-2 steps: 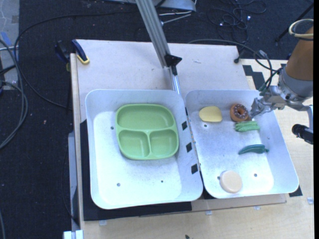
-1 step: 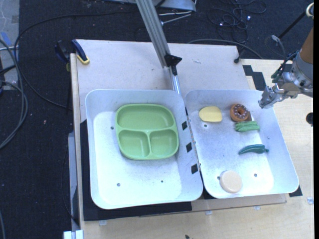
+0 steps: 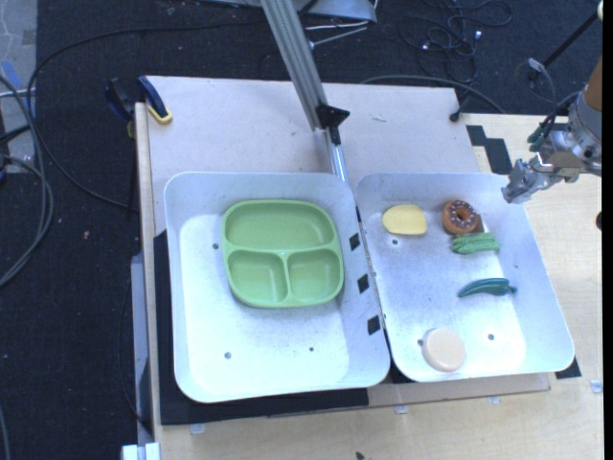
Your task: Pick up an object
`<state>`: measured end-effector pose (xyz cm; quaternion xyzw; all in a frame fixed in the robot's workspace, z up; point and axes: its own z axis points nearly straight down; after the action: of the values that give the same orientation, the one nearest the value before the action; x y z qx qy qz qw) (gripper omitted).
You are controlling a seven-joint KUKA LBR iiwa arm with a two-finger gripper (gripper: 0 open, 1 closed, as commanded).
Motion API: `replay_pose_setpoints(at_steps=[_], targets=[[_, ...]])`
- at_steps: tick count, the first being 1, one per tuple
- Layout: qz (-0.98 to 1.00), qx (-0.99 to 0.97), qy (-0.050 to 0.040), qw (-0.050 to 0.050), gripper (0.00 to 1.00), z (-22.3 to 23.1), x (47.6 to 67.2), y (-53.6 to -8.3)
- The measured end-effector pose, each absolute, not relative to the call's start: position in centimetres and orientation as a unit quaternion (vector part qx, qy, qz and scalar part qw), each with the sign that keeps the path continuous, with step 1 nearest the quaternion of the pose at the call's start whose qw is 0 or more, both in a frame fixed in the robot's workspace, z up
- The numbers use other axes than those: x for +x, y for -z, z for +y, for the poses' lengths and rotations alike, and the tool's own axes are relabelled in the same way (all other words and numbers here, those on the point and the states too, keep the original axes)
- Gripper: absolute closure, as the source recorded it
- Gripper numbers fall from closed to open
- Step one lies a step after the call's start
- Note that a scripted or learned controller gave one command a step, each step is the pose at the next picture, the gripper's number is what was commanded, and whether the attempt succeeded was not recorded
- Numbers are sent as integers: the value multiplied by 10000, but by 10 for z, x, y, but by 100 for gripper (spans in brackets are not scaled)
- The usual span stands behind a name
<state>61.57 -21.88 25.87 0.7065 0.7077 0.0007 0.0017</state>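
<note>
The right bin [image 3: 536,286] holds a yellow piece [image 3: 405,220], a brown sprinkled doughnut [image 3: 461,217], a light green bean pod [image 3: 475,244], a dark green pepper [image 3: 487,287] and a cream round piece [image 3: 444,349] near its front edge. My gripper [image 3: 518,186] hangs at the bin's far right corner, to the right of the doughnut and above the rim. Nothing shows between its fingers.
The left bin [image 3: 192,343] carries a green divided plate [image 3: 283,252]. A slanted metal pole [image 3: 297,51] runs down to the gap between the bins. Black tape marks [image 3: 490,147] lie on the bench behind the right bin.
</note>
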Motion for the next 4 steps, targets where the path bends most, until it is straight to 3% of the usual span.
replay_pose_setpoints(at_steps=[4], targets=[[7097, 7045, 3, -12, 100, -7, 559, -255]])
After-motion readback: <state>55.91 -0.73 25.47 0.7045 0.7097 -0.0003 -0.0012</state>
